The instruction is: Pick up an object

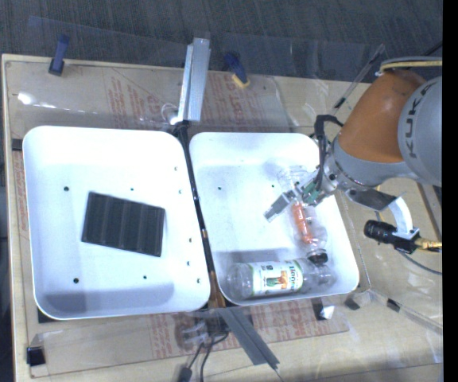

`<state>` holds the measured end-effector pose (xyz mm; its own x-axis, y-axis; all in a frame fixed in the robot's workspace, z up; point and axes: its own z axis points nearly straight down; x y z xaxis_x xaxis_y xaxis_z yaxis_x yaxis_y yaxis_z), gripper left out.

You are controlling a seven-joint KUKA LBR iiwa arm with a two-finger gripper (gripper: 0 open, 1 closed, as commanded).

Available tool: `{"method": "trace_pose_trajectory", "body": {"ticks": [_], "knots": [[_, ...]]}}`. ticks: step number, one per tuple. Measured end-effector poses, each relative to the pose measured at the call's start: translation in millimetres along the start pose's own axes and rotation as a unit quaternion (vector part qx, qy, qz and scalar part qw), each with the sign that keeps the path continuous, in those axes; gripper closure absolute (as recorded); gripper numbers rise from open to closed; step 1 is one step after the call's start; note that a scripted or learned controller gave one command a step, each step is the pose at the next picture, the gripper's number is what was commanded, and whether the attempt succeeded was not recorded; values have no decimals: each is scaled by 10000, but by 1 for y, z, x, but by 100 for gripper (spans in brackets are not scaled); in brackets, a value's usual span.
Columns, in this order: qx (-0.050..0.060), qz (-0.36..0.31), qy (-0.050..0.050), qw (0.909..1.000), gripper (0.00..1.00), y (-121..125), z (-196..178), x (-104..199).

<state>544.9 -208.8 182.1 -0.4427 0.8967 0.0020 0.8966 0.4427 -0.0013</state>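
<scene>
In the right bin [237, 153] lie two clear plastic bottles. A small one with an orange label [304, 225] lies along the right side, its dark cap toward the front. A larger one with a green and orange label [281, 278] rests on its side along the front wall. My gripper [293, 197] hangs over the upper end of the small bottle, where some crumpled clear plastic [289, 173] also lies. Its grey fingers [278, 207] point left and down. A dark ribbed rectangular pad [124, 224] lies flat in the left bin [54, 157].
The arm's orange band [380, 118] and grey wrist cover the bench to the right of the right bin. A metal bar [193, 82] stands up behind the seam between the bins. A black cable plug [384, 231] juts out at the right.
</scene>
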Motion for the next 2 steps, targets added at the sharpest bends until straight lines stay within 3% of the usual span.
{"method": "trace_pose_trajectory", "body": {"ticks": [1, 2], "knots": [[6, -130, 11, 9999, 0, -1, 7, 1], [-8, 164, -15, 9999, 0, -9, -10, 2]]}}
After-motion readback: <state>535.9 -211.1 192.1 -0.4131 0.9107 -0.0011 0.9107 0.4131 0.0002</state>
